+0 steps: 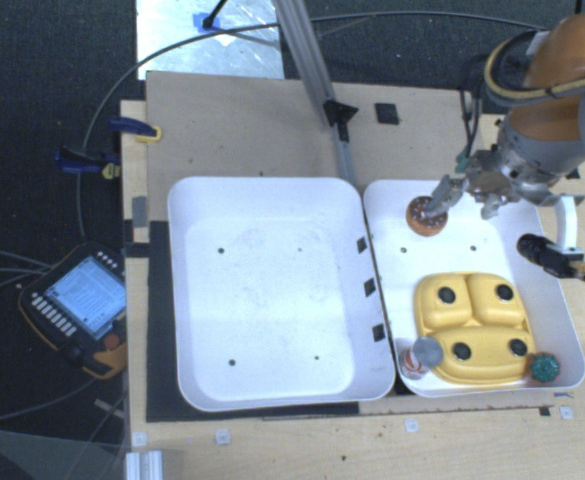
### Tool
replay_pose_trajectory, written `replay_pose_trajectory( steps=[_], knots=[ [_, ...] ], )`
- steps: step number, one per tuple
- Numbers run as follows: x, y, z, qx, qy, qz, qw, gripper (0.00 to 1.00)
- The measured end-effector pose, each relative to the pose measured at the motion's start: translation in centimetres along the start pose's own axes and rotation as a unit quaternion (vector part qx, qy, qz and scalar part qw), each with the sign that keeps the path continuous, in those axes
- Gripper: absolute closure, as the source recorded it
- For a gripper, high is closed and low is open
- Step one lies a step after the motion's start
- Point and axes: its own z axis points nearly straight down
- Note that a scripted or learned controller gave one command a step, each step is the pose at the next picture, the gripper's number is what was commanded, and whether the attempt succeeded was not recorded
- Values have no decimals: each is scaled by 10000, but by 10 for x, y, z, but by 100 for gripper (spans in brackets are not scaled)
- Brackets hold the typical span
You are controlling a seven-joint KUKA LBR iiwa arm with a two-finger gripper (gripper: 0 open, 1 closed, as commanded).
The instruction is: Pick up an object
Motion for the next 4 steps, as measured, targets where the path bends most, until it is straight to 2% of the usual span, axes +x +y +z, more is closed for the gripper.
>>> replay_pose_trajectory(
  steps=[2,3,4],
  knots=[
    [1,-4,84,9,3,3,10000,0],
    [1,-3,71,-21,2,-6,10000,100],
    [-7,1,24,-36,-1,2,10000,100]
  ],
)
